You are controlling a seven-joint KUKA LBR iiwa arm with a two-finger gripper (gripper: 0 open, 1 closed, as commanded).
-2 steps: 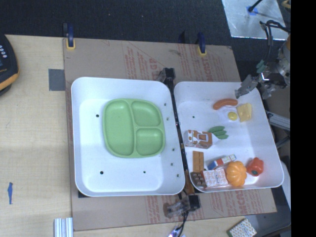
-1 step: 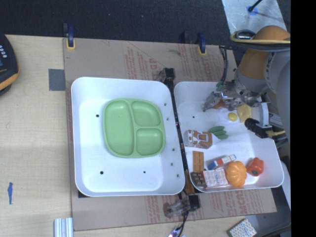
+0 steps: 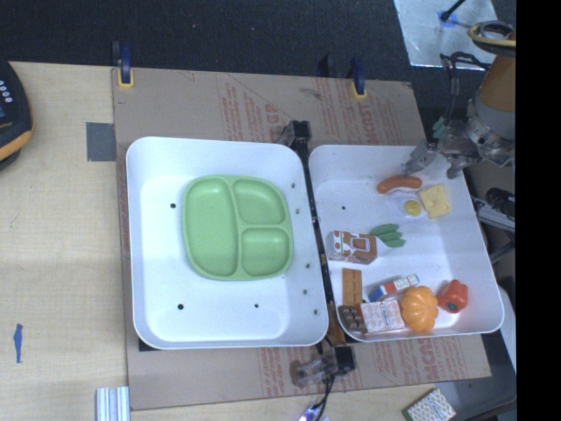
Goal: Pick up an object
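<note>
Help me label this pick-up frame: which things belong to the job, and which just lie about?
Job:
hand
sausage
cheese wedge
pumpkin
red pepper
right bin

Lying about:
green divided plate
left bin
blue clamps

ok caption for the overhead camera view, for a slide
Gripper poised at the right bin's far edge near a toy sausage; green divided plate in the left bin.

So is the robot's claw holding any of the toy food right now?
No, nothing sits between the fingers. The gripper hangs at the far right corner of the right bin, just beside the toy sausage, not on it.
</note>
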